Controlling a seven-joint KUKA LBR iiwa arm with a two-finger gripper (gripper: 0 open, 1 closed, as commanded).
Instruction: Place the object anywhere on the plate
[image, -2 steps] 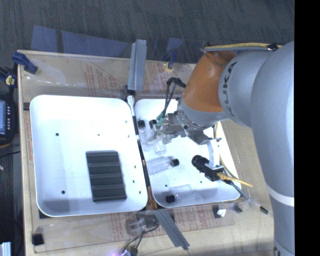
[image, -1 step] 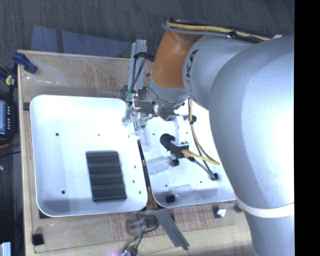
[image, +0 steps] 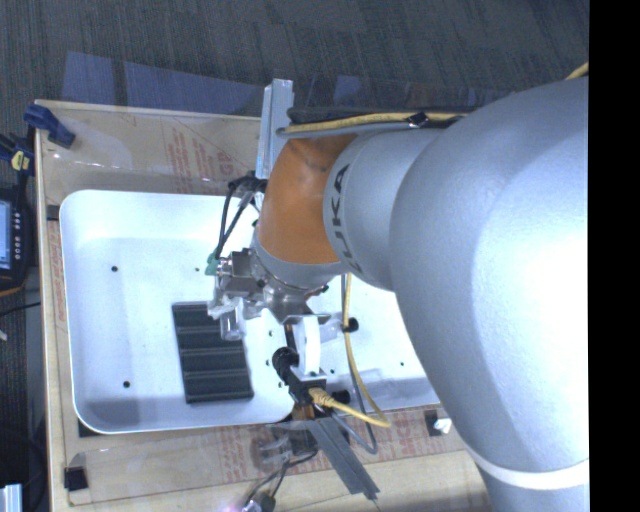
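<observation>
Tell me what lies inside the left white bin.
A dark ribbed rectangular object lies flat on the left bin's floor. The arm covers the bin's right part, so anything there is hidden.

Robot lab workcell.
A grey KUKA arm (image: 470, 240) over a white bin (image: 90, 300) on a cable-strewn plywood bench (image: 150, 150).

Dark grey carpet (image: 150, 40) w/ wood bench (image: 150, 140)
</observation>
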